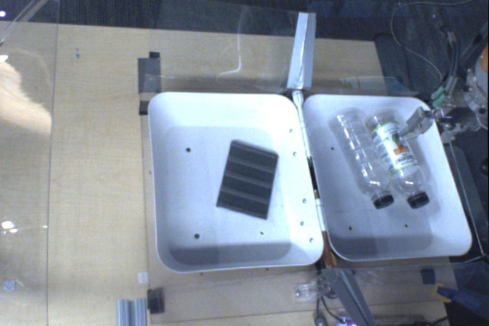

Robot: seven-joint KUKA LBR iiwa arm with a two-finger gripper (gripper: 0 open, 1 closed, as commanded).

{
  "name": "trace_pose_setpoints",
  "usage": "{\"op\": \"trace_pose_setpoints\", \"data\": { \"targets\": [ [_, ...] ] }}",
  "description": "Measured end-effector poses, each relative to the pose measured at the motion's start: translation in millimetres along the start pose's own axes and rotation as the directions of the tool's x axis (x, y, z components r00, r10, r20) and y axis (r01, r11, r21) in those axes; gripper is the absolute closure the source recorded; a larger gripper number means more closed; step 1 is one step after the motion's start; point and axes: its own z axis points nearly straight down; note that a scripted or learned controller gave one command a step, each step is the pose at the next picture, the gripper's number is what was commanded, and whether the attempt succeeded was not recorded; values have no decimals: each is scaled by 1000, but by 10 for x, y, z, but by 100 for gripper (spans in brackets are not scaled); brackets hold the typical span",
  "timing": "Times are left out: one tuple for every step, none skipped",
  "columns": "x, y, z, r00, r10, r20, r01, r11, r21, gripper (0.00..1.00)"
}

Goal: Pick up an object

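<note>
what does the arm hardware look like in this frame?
Little of it is in frame at the right edge. The end effector looks like a slim grey metallic piece, with a small green part behind it. Thin dark cables loop above. Wrist details are too blurred to tell.

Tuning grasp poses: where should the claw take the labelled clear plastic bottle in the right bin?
Judging by its pose, grip the labelled clear plastic bottle across its mid-body from above. It lies flat, black cap toward the near wall, beside a second clear bottle, so clearance on that side looks slim.
</note>
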Motion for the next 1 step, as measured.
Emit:
{"op": "trace_pose_setpoints", "data": {
  "targets": [
    [-300,344,1481,1000,-31,-1,31,1000,1,0]
  ]
}}
